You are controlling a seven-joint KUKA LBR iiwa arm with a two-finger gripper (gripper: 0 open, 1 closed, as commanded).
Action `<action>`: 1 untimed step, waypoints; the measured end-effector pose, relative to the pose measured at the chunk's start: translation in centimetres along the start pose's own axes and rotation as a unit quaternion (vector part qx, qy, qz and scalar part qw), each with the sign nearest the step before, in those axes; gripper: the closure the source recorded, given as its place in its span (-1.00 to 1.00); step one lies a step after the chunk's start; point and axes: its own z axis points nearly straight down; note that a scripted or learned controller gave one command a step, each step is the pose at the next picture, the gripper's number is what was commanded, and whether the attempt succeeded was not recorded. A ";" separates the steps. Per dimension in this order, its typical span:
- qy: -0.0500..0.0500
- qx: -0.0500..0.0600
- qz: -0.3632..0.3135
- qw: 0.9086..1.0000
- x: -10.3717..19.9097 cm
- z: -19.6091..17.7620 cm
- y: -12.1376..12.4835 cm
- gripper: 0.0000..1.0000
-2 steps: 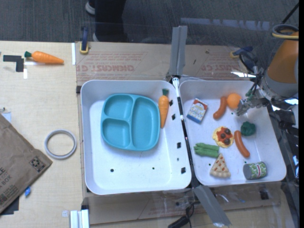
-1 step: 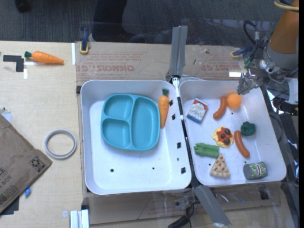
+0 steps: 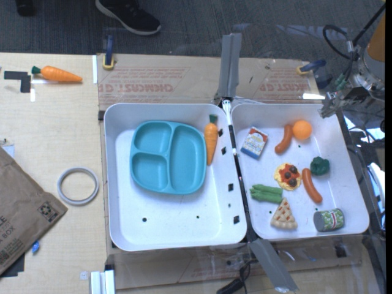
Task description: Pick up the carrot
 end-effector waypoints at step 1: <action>0.000 -0.001 -0.188 0.982 3.9 -4.4 1.5 1.00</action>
